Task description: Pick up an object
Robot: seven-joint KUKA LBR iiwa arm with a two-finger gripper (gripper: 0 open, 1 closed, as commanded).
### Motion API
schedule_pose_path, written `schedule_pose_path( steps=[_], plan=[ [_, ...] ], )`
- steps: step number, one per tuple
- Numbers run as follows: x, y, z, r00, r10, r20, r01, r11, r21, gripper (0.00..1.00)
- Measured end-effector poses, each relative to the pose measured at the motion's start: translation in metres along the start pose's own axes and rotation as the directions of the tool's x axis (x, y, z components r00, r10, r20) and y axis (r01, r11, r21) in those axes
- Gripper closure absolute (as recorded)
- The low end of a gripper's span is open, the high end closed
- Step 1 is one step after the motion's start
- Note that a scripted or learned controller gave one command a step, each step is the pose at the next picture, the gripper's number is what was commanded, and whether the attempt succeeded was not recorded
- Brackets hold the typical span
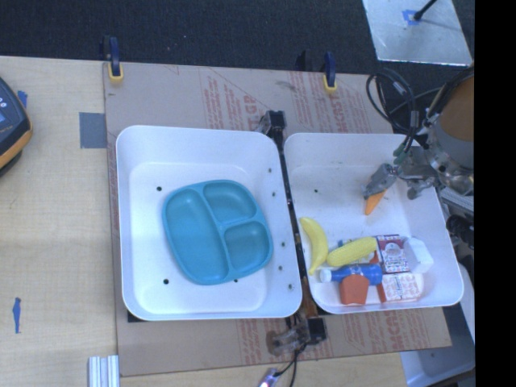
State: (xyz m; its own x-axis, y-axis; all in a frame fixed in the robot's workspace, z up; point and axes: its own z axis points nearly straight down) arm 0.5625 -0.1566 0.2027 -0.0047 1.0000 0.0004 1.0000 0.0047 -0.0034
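Note:
My gripper (379, 189) reaches in from the right over the upper part of the right bin (339, 156). A small orange carrot-shaped piece (372, 205) sticks out downward from between its grey fingers, and the fingers are shut on it. Further down in the same bin lie a yellow banana (314, 243), a yellow corn cob (352, 251), a blue bottle with a white cap (353, 273), a red cup (353, 292) and two red-and-white cartons (393, 255) (401, 286), all apart from the gripper.
The left bin (137, 160) holds a blue divided plate (218, 230). Clamps and a black bracket (276, 122) sit along the rims between the bins. A yellow-edged device (10, 127) lies at the bench's far left. Cables (395, 95) hang by the arm.

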Motion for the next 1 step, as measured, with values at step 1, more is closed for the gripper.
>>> schedule_pose_path(
  steps=[1],
  plan=[
    [-0.0182, 0.0383, 0.1115, 1.000, -0.001, 0.001, 0.001, 1.000, 0.002, 0.00]
  ],
)
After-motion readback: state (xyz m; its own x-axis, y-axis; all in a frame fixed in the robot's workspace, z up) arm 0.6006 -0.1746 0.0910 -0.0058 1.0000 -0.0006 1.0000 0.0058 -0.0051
